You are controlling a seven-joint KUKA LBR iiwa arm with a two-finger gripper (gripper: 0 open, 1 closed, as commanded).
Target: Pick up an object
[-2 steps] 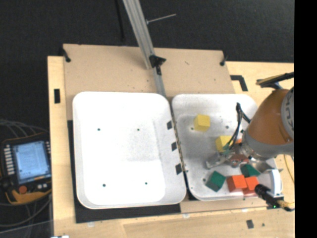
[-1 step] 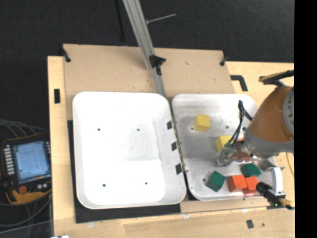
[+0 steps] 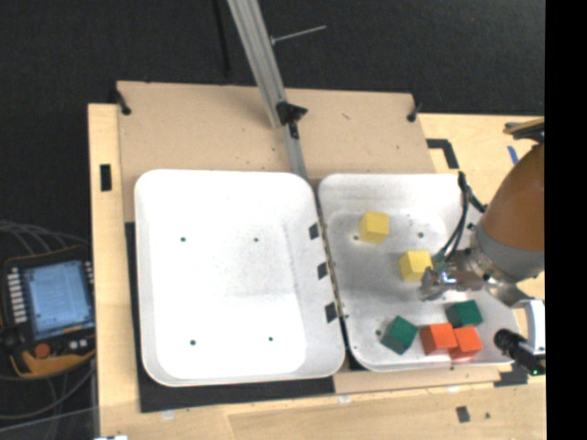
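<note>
Orange blocks [image 3: 451, 338], two set touching side by side, lie lowest in the frame, along the bottom wall of the right bin [image 3: 385, 191]. Beside them, to the left, a dark green block [image 3: 399, 335] sits turned at an angle; a second green block [image 3: 465, 313] rests just above the orange pair. Higher in the bin lies the likeliest target, a yellow block [image 3: 415, 265], just left of the gripper [image 3: 440, 280], which hovers low at the right of the frame. Whether its tips touch the block, and how wide the gripper stands, cannot be told from this view; nothing can be seen held in it. Judged by appearance, the yellow block is small, rigid and light, with flat faces and possibly smooth sides; a hold across two opposite faces, squarely, would suit it best. Clearance around it looks adequate: the second green block is near but apart. Further up sits another yellow block [image 3: 373, 226], well separated. The left bin [image 3: 151, 273] occupies the frame's centre left. A slanted metal rail [image 3: 261, 49] crosses the top, clear of the work.
</note>
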